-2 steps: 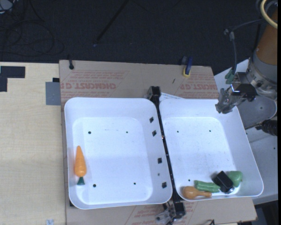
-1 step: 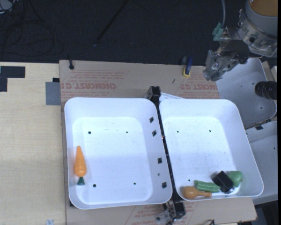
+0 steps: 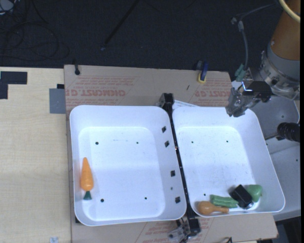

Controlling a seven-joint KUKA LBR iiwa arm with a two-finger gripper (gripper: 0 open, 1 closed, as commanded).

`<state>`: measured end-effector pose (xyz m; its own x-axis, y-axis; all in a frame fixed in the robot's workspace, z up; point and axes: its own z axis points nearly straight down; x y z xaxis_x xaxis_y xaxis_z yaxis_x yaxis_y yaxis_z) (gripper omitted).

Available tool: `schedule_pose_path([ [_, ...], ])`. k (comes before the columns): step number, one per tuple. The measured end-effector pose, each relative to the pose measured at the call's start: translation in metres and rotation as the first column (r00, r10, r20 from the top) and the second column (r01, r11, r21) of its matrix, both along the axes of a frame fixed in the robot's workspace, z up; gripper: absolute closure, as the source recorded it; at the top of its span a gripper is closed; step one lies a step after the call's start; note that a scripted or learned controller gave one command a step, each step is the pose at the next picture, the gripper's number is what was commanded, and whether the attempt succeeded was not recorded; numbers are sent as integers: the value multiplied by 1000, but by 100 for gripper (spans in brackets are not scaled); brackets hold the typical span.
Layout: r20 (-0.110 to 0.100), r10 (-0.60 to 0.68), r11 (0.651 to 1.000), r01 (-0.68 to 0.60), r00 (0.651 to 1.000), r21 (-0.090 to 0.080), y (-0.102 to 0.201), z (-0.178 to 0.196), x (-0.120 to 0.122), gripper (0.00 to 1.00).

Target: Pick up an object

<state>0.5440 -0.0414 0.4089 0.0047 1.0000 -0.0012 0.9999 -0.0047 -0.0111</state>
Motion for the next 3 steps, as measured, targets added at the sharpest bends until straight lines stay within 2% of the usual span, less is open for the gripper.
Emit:
schedule_pose_path([
  [1, 3, -6, 1000, 6, 1000, -1, -97, -51, -25, 100],
  [2, 23, 12, 1000, -12, 1000, 1, -34, 69, -3, 100],
  [3, 4, 0, 1000, 0, 1000, 1, -85, 12, -31, 100],
])
